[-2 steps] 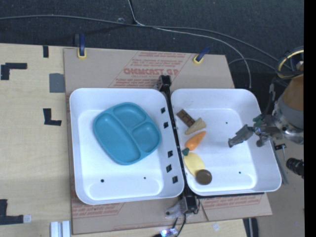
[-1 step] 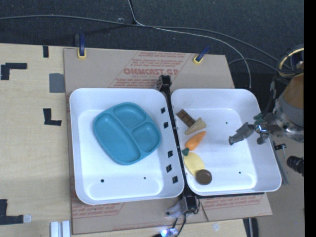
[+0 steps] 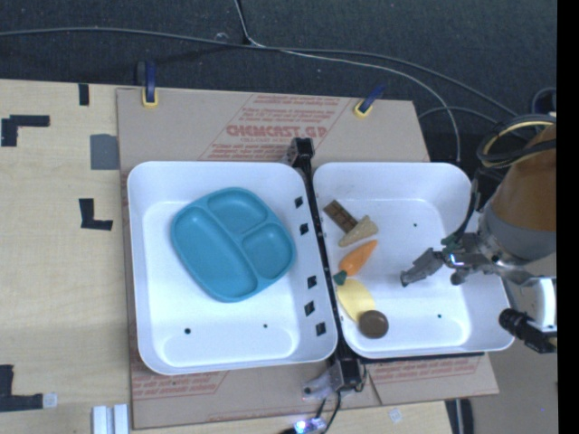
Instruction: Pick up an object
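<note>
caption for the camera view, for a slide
Gripper open over the right bin near toy food; blue divided plate in the left bin.

Two bins side by side on board; left bin holds divided plate, set toward its rear-left. Right bin holds small items bunched along its left wall: flat block rearmost, wedge next, carrot nearer, banana nearer again, round piece touching banana's front end. My gripper over right bin, right of that cluster, apart from it
</note>
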Robot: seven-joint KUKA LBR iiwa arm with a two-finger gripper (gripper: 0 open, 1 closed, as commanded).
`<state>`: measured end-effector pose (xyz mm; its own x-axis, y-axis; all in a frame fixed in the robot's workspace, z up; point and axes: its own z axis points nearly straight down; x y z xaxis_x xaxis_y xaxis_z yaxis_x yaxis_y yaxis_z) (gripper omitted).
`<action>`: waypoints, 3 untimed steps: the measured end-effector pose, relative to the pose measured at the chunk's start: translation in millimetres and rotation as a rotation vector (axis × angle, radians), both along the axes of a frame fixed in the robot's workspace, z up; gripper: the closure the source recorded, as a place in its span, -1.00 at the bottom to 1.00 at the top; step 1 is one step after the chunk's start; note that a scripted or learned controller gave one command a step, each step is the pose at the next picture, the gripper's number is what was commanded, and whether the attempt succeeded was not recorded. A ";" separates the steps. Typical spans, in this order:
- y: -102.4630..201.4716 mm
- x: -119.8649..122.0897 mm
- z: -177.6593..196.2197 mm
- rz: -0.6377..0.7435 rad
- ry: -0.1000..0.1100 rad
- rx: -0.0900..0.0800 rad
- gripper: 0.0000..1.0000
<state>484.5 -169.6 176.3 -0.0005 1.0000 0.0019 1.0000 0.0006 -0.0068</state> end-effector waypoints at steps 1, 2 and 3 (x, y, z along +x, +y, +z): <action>8.2 1.0 -46.5 0.001 -0.001 0.000 -1.00; 8.6 1.0 -93.5 0.000 -0.006 -0.003 -1.00; 7.6 2.1 -80.3 0.000 -0.010 -0.005 1.00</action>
<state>486.7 -162.0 95.9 -0.0008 1.0000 -0.0035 1.0000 0.0008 0.0030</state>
